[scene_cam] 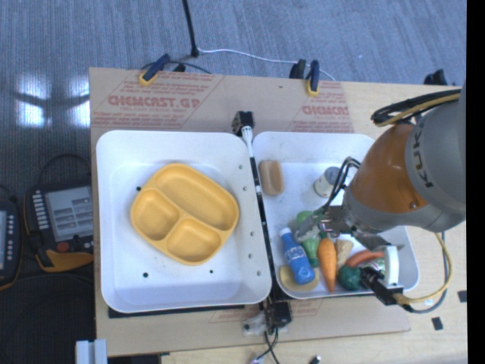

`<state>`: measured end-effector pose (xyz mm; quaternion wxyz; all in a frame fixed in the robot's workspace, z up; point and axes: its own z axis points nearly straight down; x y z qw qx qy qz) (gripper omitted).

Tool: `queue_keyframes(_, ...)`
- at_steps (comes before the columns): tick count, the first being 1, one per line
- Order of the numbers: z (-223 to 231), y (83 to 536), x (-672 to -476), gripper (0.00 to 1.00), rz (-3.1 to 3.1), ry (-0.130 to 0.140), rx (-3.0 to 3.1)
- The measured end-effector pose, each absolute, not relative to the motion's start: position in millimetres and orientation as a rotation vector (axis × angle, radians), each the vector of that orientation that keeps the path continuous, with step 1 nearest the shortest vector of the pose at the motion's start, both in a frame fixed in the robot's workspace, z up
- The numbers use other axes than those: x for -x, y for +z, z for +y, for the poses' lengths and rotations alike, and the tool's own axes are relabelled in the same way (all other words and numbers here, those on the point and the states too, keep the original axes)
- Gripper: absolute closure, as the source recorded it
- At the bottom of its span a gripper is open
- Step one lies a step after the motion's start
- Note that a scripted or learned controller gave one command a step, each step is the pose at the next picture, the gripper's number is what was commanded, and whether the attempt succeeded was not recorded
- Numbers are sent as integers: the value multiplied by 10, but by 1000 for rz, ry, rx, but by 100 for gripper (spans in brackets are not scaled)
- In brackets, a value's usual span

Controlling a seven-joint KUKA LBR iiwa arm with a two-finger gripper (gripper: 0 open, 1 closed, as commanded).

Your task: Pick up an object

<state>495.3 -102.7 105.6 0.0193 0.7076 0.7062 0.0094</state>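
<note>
The grey arm (pixel 424 165) with its orange band reaches in from the right and bends down over the right bin (pixel 303 146), its wrist hiding much of that bin's right half. The gripper (pixel 327 222) sits low among a huddle of small things near the bin's front edge, but its tip is a dark tangle of metal and cable from this slanted height, and whether it is apart, together or clamped on anything cannot be told. Nothing can be seen plainly caught in it. Just under and beside the gripper lies a green piece (pixel 307 222), and right below that an orange carrot (pixel 327 260) points toward the front rim, touching or nearly touching the tool's lower end. To the carrot's left a blue bottle (pixel 297 258) with a white cap lies at a slant, close beside the carrot. On the carrot's right are a red-orange piece (pixel 364 257) and a dark green lump (pixel 350 278), both crowded against the front wall of the bin. Farther back in the same bin, well apart from the gripper, a tan bread roll (pixel 271 177) lies next to the divide between the bins, and a small pale round thing (pixel 328 180) rests near the arm's cable. The left bin (pixel 129 279) holds a yellow divided plate (pixel 185 213), tilted in plan, with three compartments.
</note>
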Motion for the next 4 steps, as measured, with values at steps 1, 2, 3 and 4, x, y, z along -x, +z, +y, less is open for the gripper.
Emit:
queue_keyframes(1,-443,2444,-4839,100,2222,-1,-2220)
queue_keyframes(2,-444,2443,-4838,0,2222,-2,-2221)
queue_keyframes(3,-1009,1175,-4824,0,2221,-5,-2225)
queue_keyframes(4,-953,1430,-5515,0,2221,0,-2220)
